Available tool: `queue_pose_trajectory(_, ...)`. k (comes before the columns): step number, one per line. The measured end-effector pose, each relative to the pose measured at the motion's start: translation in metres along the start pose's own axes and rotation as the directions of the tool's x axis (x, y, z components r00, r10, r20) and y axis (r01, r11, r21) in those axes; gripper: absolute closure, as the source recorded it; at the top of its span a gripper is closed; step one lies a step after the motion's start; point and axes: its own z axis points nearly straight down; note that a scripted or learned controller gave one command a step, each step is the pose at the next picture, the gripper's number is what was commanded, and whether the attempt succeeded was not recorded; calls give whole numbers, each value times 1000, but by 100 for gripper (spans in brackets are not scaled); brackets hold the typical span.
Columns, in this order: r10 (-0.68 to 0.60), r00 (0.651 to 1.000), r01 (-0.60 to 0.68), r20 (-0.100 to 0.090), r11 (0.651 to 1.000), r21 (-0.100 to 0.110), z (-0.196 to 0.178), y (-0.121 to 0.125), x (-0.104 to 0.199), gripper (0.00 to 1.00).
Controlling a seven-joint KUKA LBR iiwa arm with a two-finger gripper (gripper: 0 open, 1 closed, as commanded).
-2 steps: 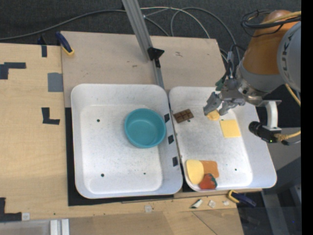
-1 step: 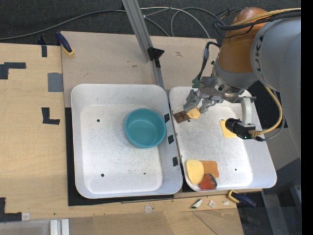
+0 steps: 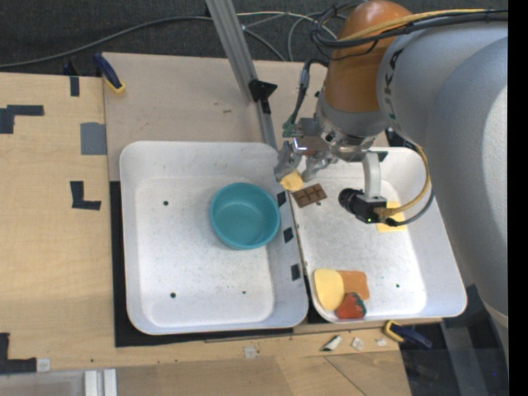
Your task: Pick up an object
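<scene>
Pincer (image 3: 299,165) of mine hangs over the top-left corner of the right bin (image 3: 429,271), right at the seam with the left bin (image 3: 148,221). Fingers point down and left; something small and yellow (image 3: 291,181) sits at their tips, but I cannot tell if it is clamped or just lying under them, and I cannot tell how far apart the fingers stand. Brown waffle-like piece (image 3: 310,195) lies flat on the right bin floor just beside that yellow bit, near the bin's left wall. Teal bowl (image 3: 244,214) sits upright in the left bin, toward its right wall, apart from my pincer. Near the right bin's bottom-left corner: pale yellow slice (image 3: 327,286), orange piece (image 3: 356,282) touching it, red item (image 3: 351,307) against both at the bottom edge. Another yellow scrap (image 3: 391,223) lies mid right bin, partly under my black wrist module (image 3: 363,203). Orange band (image 3: 363,52) of my arm is above the bin's top edge. Metal pole (image 3: 239,56) slants down to the bins' top seam.
</scene>
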Motion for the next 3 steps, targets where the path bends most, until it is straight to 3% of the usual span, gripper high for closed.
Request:
queue_pose_trajectory(1,0,1000,0,0,1000,0,-6,4,55,100)
queue_pose_trajectory(2,4,1000,-4,2,1000,1,10,18,77,100)
queue_pose_trajectory(3,4,1000,-4,2,1000,-1,-5,28,77,100)
